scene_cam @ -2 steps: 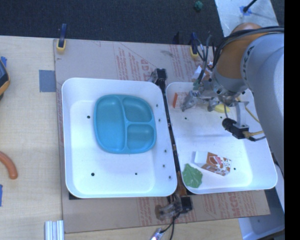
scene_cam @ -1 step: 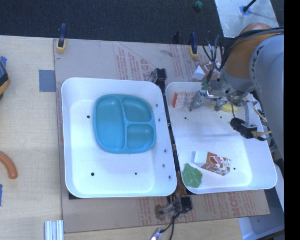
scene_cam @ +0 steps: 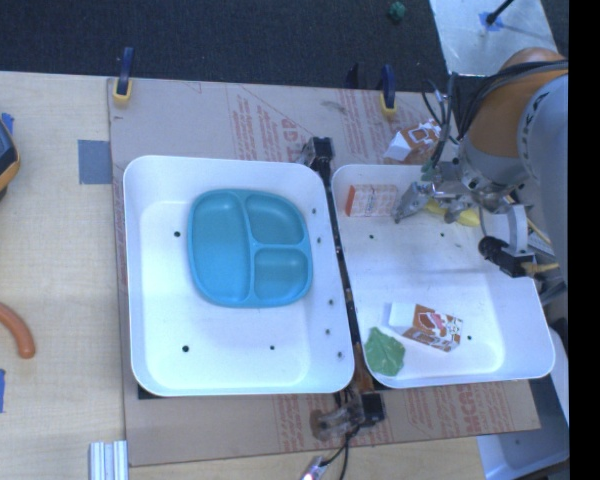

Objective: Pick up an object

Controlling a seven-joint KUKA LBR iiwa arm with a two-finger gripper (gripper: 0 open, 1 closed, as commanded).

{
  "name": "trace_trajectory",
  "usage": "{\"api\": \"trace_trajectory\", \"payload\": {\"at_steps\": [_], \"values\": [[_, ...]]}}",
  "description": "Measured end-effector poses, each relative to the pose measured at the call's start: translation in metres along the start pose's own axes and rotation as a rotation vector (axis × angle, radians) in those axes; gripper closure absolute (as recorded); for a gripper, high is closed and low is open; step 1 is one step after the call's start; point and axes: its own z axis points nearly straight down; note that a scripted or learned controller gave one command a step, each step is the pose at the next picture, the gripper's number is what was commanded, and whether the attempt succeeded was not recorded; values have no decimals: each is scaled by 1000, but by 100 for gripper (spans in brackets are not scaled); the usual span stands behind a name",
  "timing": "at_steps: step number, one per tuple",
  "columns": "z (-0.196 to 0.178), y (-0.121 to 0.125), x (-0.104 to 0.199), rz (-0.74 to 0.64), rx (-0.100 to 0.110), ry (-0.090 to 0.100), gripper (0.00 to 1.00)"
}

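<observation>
Green leaf (scene_cam: 384, 352) and snack packet (scene_cam: 432, 327) at six o'clock in the right bin (scene_cam: 525, 363). Gripper (scene_cam: 416, 207) down at twelve o'clock, beside a small box (scene_cam: 370, 201); finger spread impossible to tell, nothing visibly held.

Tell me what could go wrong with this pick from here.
The gripper sits at the right bin's far wall, close to the box and a yellow item; it could nudge one while closing on the other. Pressing an item against the wall may also make it slip out.
</observation>
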Motion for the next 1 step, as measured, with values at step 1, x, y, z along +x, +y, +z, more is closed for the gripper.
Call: {"api": "trace_trajectory", "payload": {"at_steps": [1], "values": [[2, -1, -30, -4, 19, 23, 0]]}}
